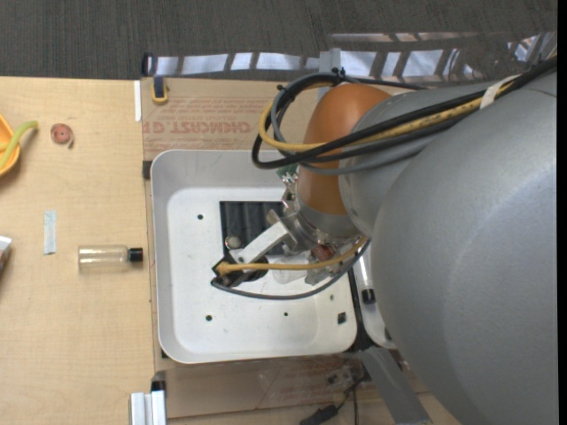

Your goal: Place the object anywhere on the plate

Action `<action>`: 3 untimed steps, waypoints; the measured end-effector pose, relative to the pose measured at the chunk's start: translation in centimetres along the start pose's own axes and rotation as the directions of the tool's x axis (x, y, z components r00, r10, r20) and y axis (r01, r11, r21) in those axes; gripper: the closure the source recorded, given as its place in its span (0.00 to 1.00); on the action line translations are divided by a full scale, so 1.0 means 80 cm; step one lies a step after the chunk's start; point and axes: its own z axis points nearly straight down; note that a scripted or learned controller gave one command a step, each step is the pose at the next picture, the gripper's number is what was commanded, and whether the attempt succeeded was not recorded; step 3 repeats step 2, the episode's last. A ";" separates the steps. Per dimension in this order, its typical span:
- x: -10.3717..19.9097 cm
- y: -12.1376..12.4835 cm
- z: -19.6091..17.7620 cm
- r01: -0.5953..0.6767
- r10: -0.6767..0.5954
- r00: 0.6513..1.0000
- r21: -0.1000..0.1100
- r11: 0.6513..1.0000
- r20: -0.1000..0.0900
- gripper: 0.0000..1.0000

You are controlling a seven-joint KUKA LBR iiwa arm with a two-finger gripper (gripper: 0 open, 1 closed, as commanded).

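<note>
The white bin (182, 264) lies in the middle of the camera view, and the big grey arm with its orange band covers the bin's right part. My gripper (270, 242) hangs low over the bin's centre, seen from above. A dark ribbed rectangular thing (246, 215) lies on the bin floor just beyond the gripper, partly under it. A small grey round piece (233, 240) sits at that thing's near left corner. A pale rounded patch (285, 278) shows under the wrist; I cannot tell if it is the plate.
On the wooden bench left of the bin lie a clear bottle with a black cap (108, 256), a small pale strip (50, 233), a red disc (60, 133) and a yellow thing (9, 144) at the edge. Cardboard (213, 122) lies behind the bin.
</note>
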 end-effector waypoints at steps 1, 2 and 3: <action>0.182 0.026 -0.036 0.018 -0.018 1.000 -0.001 1.000 -0.004 1.00; 0.161 0.102 -0.110 -0.121 0.121 0.993 -0.001 0.993 -0.004 1.00; 0.161 0.102 -0.110 -0.121 0.121 0.993 -0.001 0.993 -0.004 1.00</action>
